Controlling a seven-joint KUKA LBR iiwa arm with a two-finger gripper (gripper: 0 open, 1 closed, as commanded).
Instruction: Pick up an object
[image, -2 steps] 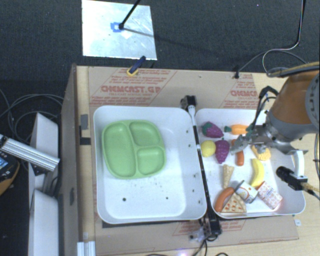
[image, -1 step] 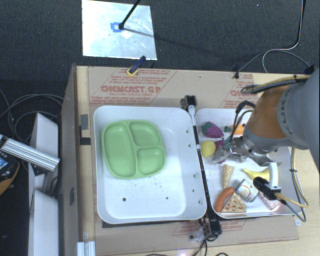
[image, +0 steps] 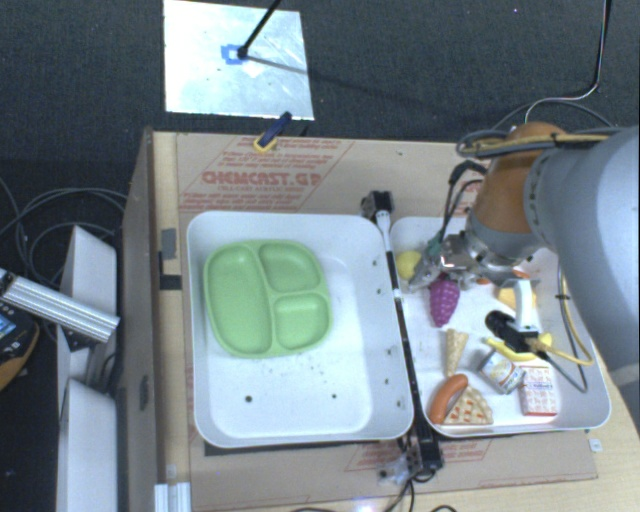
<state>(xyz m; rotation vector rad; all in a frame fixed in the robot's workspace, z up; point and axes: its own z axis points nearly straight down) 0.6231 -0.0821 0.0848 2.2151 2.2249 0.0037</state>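
Observation:
My gripper (image: 437, 266) is low over the upper left part of the right bin (image: 585, 415), the grey arm reaching in from the right. A yellow lemon-like piece (image: 407, 264) lies just to its left, against the bin's wall. A purple bunch of grapes (image: 443, 299) lies directly below the gripper, very close to it or touching. Nothing visibly hangs from the gripper.
The right bin also holds a pale cone (image: 455, 349), a sausage (image: 446, 391), a pizza slice (image: 472, 409), a small can (image: 499, 373), a red-and-white box (image: 538, 390) and a yellow piece (image: 519, 296). A green divided plate (image: 266, 297) lies in the left bin (image: 300, 410).

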